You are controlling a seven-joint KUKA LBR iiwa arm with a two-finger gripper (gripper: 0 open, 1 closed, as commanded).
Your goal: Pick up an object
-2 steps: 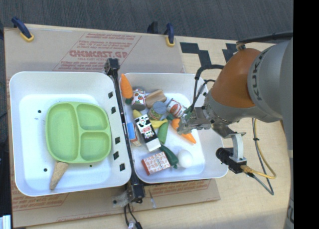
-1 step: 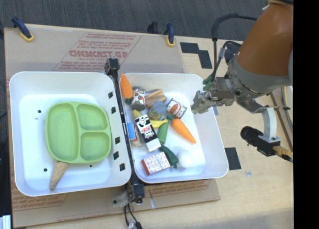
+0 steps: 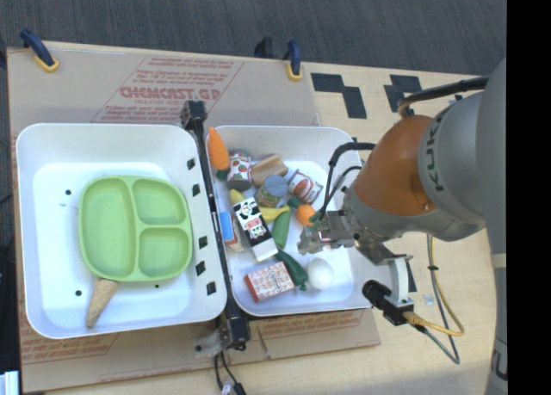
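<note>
The big grey arm (image 3: 448, 169) with its orange band reaches in over the right bin (image 3: 340, 139), and its gripper (image 3: 325, 231) hangs low over the pile of toy food there, though I cannot tell how its fingers are set. In the left bin (image 3: 43, 148) lies a green divided plate (image 3: 135, 228) with a cone (image 3: 101, 300) just below it. Near the gripper sit a white egg (image 3: 319, 274), a red box (image 3: 269, 281) and a carrot (image 3: 219, 151).
</note>
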